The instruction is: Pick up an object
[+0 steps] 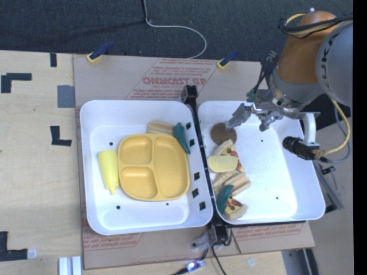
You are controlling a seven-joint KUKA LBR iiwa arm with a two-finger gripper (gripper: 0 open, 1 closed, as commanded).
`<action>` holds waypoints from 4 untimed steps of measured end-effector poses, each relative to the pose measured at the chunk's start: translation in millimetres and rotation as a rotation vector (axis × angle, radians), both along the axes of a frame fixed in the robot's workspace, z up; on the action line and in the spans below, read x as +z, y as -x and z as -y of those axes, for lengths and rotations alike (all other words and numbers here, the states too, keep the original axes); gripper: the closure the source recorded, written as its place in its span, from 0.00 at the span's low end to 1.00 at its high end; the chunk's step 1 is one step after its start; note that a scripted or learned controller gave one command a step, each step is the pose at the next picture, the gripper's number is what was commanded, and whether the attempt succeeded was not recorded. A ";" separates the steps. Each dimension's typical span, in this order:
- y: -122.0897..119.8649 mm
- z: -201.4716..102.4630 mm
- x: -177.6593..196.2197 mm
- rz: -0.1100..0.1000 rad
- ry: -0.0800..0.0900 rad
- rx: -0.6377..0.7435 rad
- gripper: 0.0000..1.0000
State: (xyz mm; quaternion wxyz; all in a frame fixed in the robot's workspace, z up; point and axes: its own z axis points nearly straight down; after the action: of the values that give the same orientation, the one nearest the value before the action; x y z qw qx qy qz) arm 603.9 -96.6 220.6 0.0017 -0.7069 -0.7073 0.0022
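The fingers [250, 117] stand apart, gripping nothing, above the right bin [287, 182]. The brown cookie [221, 133] lies just left; centre over it before closing.

You see a brown cardboard sheet [172, 79] lying on the desk [28, 153] beneath the bins, pinned by two blue-and-yellow clamps [98, 51] at its far edge, and a white cable [172, 27] curling across dark carpet [69, 10].
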 end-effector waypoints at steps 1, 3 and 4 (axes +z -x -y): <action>1.7 2.4 -64.4 -0.002 -0.001 0.000 0.00; -1.1 0.4 -136.7 0.003 0.000 0.001 0.00; -0.9 0.3 -126.7 0.002 0.000 0.001 1.00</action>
State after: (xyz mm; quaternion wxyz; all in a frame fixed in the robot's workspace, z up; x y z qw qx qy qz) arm 604.8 -96.9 93.9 0.0010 -0.7065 -0.7077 0.0014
